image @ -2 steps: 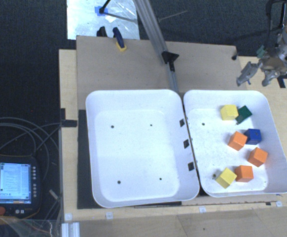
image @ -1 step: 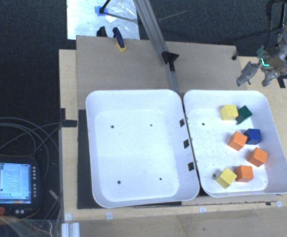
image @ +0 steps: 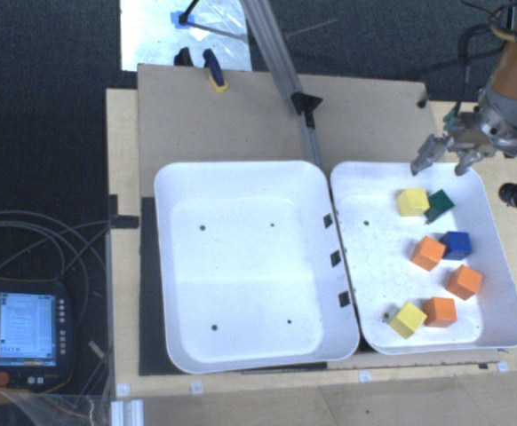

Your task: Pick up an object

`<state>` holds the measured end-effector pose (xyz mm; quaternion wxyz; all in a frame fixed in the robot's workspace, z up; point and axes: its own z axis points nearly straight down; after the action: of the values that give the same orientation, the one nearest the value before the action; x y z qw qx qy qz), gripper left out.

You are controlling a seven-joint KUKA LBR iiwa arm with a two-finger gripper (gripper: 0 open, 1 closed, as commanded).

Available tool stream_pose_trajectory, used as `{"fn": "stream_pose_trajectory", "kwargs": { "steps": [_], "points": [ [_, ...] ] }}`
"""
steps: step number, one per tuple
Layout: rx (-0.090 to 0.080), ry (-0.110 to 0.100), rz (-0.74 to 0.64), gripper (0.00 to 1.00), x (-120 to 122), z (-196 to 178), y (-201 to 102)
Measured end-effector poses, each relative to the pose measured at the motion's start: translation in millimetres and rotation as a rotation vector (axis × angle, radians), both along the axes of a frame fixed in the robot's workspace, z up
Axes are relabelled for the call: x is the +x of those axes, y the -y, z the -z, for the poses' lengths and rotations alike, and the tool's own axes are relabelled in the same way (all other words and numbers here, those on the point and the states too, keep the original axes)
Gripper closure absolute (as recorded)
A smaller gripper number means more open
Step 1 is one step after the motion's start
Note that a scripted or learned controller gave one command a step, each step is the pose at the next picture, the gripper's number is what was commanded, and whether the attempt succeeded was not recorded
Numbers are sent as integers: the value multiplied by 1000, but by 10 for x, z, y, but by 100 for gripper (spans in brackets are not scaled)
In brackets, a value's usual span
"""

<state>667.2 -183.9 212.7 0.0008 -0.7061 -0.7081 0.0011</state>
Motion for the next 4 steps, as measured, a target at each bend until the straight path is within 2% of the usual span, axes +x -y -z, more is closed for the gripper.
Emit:
{"fn": "stream_pose_trajectory", "kwargs": {
  "steps": [2,3,4],
  "points": [
    [0,1,-2,0,68,845,18],
    [-3,9,-6,100,90,698,23],
    [-3,13,-1,100,72,42,41]
  ]
}}
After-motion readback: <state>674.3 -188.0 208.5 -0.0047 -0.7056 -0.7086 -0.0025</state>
